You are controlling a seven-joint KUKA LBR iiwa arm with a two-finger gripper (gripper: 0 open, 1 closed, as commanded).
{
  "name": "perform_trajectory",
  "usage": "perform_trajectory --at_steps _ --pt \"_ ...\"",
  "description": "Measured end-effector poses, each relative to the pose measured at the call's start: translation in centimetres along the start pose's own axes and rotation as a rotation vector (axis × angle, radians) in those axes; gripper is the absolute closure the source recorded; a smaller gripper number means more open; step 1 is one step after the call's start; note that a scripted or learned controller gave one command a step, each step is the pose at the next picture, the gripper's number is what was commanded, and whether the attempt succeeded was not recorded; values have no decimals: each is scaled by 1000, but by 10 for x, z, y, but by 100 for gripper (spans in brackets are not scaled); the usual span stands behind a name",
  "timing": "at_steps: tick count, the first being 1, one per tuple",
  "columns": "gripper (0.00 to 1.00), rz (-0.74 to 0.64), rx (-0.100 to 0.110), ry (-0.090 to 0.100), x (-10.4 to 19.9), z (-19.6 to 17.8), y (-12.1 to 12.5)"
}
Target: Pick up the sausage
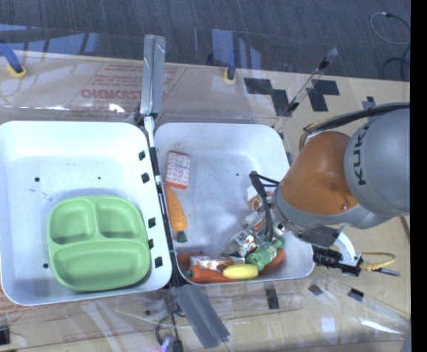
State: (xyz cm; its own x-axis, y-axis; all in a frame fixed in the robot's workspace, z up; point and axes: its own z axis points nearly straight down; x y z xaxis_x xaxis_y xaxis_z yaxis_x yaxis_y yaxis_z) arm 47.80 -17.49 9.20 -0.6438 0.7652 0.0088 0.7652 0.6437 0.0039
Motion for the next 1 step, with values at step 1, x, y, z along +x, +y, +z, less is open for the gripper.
perform_trajectory --at_steps 1 --pt "0 105 -6 28 -10 3 -5"
